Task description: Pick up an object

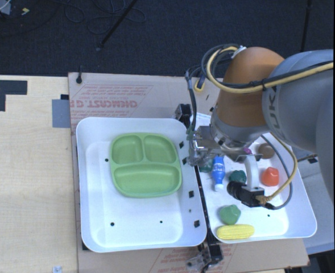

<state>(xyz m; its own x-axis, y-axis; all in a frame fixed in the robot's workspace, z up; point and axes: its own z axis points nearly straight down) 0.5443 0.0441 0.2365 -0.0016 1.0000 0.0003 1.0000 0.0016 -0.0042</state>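
The arm's orange band and grey wrist hang over the right bin (304,223). My gripper (198,154) is low at that bin's left wall, just left of a small blue bottle (218,172) with a white cap. Other items in this bin are a dark green piece (238,176), an orange cup (270,176), a green lump (231,214), a yellow corn cob (234,231) near the front wall and a brown thing (265,151) partly behind the wrist. I see nothing held in the gripper.
The left bin (93,209) holds a green divided plate (145,165) in its upper half. A black cable (248,196) loops from the wrist over the right bin's middle. Cardboard lies under both bins, and the wooden bench stretches out to the left.
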